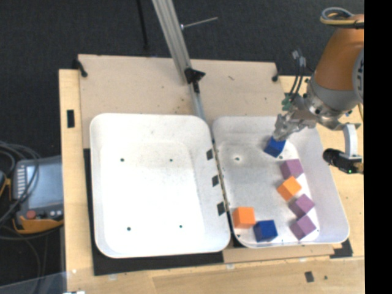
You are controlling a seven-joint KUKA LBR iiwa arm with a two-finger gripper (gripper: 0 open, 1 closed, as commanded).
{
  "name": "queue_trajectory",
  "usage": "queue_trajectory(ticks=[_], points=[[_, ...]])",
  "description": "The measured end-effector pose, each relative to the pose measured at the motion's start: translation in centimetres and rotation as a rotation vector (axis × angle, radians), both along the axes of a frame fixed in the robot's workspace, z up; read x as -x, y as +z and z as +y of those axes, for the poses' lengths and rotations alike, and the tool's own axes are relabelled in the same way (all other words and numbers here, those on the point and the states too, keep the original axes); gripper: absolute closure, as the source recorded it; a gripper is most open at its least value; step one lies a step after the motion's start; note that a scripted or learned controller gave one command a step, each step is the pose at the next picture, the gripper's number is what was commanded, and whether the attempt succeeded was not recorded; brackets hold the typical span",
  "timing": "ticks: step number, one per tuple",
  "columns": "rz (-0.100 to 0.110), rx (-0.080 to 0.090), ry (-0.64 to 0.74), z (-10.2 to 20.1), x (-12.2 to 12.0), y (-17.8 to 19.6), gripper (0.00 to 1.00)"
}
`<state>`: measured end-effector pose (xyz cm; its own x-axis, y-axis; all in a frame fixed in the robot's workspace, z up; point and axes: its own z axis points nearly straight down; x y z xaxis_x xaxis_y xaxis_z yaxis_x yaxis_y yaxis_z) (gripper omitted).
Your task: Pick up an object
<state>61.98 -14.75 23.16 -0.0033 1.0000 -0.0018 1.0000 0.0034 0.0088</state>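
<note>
In the camera view, the grey arm with its orange band (340,54) reaches in from the right over the right bin (245,141). Its tool (283,131) points down at the upper part of that bin, and a blue cube (275,146) sits right at the fingertips, tilted; it appears clasped between the fingers, grasped at its upper edge.

Below it in the same bin, a purple cube (291,168) lies just beside an orange cube (289,188). Two more purple cubes (301,204) (303,226) follow toward the bin's lower right corner. Near the lower left corner, a second orange cube (244,216) rests close to a second blue cube (265,230).

The left bin (153,185) lies beside it on the desk (135,81). A slanted metal rail (174,35) rises behind the bins.
</note>
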Motion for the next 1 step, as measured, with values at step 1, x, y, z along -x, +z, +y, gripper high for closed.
queue_trajectory(ticks=[1], points=[[0.001,0.001,0.002,-0.89,-0.16,4.81,1.0]])
